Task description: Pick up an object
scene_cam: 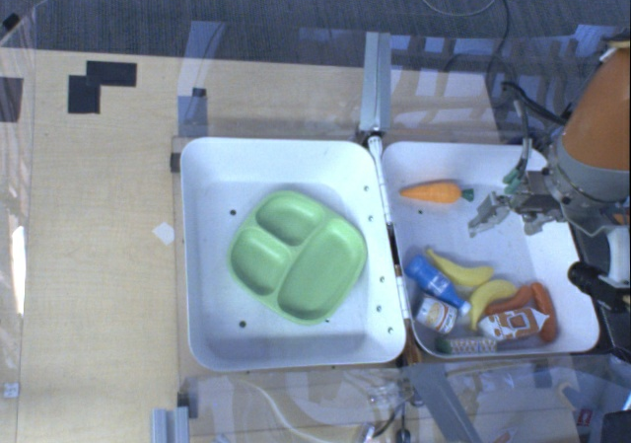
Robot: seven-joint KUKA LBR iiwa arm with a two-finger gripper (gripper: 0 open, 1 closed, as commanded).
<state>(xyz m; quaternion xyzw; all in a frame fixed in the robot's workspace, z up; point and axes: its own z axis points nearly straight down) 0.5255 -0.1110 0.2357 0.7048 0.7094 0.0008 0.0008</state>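
- From my remote station I see the bench (99, 234), a pale wood-grain surface carrying two shallow white bins side by side, each with rounded corners and a smooth, matte plastic look.
- Left bin (207, 332): a light green divided plate (298, 257) lies near its centre, glossy, soft-cornered, moulded into three recessed compartments.
- Right bin (552, 263): an orange toy carrot (431, 192), tapered with a small green stub at its blunt end, lies toward the far left corner, apart from the other pieces.
- Along the near edge of the right bin the objects crowd together: a blue bottle (431, 276) with a rounded body, a small can (435, 314) with a printed label touching it, two curved yellow bananas (471, 273), and an orange-red bottle (518, 319) with a pale label lying on its side toward the near right corner.
- The gripper (503, 206), of grey metal, hangs over the middle of the right bin, to the right of the carrot. Its two thin fingers stand spread and released, with nothing between them.
- The arm (599, 125) enters at the bin's right edge, its orange band smooth and domed.
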